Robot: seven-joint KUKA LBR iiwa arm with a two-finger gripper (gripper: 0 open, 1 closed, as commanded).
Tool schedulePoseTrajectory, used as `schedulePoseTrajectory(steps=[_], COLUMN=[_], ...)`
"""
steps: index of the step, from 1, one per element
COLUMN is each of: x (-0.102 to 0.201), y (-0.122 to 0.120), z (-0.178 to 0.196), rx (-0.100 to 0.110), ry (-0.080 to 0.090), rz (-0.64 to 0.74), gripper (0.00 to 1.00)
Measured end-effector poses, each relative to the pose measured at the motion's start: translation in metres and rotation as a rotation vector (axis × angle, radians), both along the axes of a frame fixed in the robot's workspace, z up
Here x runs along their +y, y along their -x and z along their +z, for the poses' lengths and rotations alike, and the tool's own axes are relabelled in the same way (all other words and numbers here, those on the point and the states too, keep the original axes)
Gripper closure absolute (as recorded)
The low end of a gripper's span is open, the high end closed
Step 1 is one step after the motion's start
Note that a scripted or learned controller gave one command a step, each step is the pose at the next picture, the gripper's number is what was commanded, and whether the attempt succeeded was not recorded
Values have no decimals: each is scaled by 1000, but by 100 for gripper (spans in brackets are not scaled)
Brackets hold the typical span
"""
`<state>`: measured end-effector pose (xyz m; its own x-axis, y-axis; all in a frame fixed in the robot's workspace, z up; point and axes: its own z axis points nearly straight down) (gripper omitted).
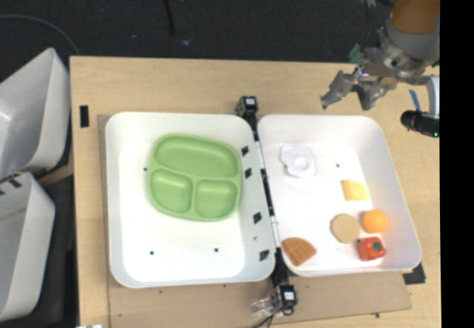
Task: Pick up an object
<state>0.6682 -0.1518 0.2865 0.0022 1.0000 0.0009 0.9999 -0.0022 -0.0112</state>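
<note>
Floor: dark, near black, beyond the bench's far edge; a thin dark cable runs across it.
Bench (pixel 185 82): tan wood top, carries two shallow white bins side by side, their inner edges touching at the middle with black clips along the seam.
Left bin (pixel 126 245): holds a green divided plate (pixel 195 177), three compartments, lying flat in the bin's far-centre part.
Right bin (pixel 392 171): holds six small items.
White piece (pixel 298 162): flat, pale, near the right bin's far-left corner.
Yellow block (pixel 355 190): toward the right bin's right edge, mid-depth.
Orange ball (pixel 375 221): near the right edge, just beside a tan round disc (pixel 344 228) on its left.
Red item (pixel 370 248): green-topped, at the near-right corner, just below the orange ball.
Waffle-like brown piece (pixel 298 250): at the right bin's near-left corner.
Arm (pixel 415 8): grey with orange band, at the bench's far-right corner.
Gripper (pixel 354 91): above the bench just beyond the right bin's far edge; fingers spread apart, nothing between them.
Off-bench left: white curved plastic shapes (pixel 29 126) beside the bench's left edge.
</note>
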Motion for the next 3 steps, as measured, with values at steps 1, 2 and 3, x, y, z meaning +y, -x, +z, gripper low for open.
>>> schedulePoseTrajectory(steps=[1,2,3], x=[1,9,8], y=[-2,1,-4], z=[8,-43,-87], rx=[-13,-8,-9], ry=[2,2,2], rz=[4,5,5], gripper=[0,0,0])
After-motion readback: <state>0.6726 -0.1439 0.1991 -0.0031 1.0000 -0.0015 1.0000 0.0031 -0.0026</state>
